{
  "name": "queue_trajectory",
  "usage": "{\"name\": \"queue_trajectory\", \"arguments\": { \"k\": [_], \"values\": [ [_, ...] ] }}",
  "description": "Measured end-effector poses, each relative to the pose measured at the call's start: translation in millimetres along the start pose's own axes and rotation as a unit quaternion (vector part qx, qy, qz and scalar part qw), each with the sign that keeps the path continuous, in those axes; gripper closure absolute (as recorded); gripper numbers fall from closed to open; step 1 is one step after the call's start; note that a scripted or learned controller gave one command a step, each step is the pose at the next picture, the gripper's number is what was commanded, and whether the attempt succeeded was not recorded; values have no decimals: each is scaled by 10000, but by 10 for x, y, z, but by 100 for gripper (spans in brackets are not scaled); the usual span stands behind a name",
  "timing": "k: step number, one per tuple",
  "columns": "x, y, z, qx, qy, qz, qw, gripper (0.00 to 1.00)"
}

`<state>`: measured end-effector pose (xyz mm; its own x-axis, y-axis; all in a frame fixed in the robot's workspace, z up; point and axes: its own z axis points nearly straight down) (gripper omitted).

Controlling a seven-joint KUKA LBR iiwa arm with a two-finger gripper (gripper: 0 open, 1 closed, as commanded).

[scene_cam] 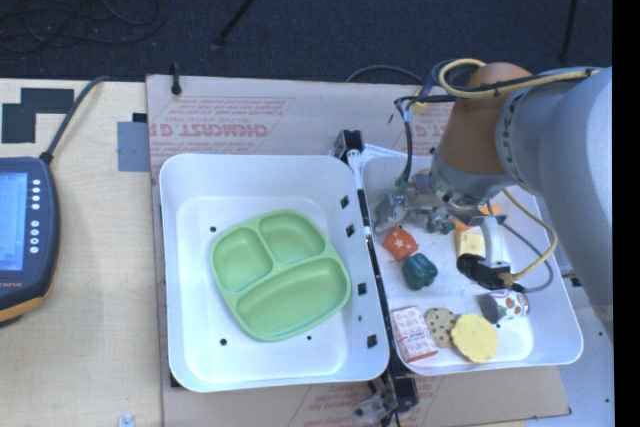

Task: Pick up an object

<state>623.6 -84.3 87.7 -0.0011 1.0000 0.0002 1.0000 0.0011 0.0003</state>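
My gripper (411, 213) is low in the right bin (560, 340), near its upper left part and close to the divider between the bins. Just below it lies a small orange-red block (400, 242), with a dark green object (419, 269) beside that. A yellow block (469, 241) sits under the wrist to the right. Nothing shows between the gripper's tips. The grey arm with its orange band (480, 130) covers the bin's upper right part.
Lower in the right bin lie a red-and-white packet (412, 332), a cookie (437, 320), a yellow round piece (474, 338) and a small patterned cup (510, 305). The left bin (190, 215) holds a green divided plate (280, 272). A teach pendant (22, 225) rests at far left.
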Motion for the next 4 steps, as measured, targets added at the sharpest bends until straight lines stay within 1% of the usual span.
{"name": "queue_trajectory", "arguments": {
  "k": [1, 2, 3, 4],
  "values": [
    [-71, -311, 1, 26, 3, 12, 10000, 0],
    [-84, -1046, -8, 17, 6, 18, 10000, 0],
    [-218, -459, -3, -5, -3, 5, 10000, 0],
    [37, -775, -6, 11, 4, 10, 10000, 0]
  ]
}}
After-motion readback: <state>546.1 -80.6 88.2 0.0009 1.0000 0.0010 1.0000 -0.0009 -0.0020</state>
